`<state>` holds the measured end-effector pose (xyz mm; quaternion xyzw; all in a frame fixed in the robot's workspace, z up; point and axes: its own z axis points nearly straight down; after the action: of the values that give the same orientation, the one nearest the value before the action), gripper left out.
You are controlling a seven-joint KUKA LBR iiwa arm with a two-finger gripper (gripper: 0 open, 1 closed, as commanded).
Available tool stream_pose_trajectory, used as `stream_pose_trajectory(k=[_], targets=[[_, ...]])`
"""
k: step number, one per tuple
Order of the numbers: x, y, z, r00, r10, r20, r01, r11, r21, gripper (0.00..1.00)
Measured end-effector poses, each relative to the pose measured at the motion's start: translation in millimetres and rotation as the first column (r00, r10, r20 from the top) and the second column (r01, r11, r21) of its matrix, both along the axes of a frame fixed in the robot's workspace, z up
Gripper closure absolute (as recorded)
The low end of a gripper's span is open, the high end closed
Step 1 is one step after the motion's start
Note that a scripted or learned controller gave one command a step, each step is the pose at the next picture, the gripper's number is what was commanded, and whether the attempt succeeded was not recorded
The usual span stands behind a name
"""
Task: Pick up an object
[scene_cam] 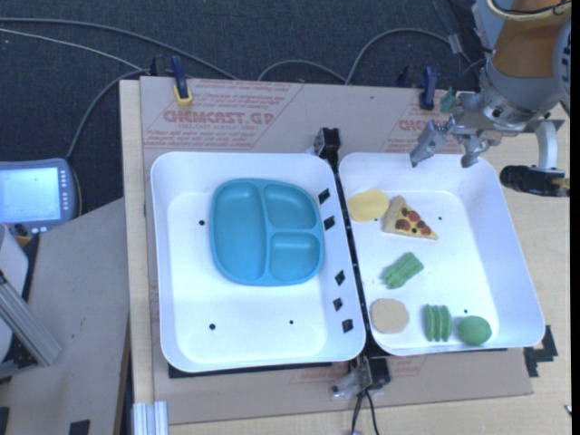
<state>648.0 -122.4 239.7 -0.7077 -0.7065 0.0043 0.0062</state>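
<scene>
The hand (447, 152) hangs over the far rim of the right bin (517, 270), fingers spread, gripping nothing. In that bin lie a pizza slice (410, 220), yellow disc (367, 205), green pod (402, 269), tan disc (390, 315), ribbed green piece (437, 323) and green ball (474, 330). The left bin (181, 243) holds a blue tray (266, 232).

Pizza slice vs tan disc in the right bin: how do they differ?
The pizza slice is a wedge with red spots on top; the tan disc is round and plain. The pizza slice lies near the bin's far side, beside a yellow piece; the tan disc lies at the near edge. Both lie flat in the right bin.
</scene>
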Motion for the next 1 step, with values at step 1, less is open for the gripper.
stream_pose_trajectory(k=[1], targets=[[2.5, 0.3, 8.3, 1.000, 0.002, 0.014, -0.002, 1.000, -0.002, 0.00]])
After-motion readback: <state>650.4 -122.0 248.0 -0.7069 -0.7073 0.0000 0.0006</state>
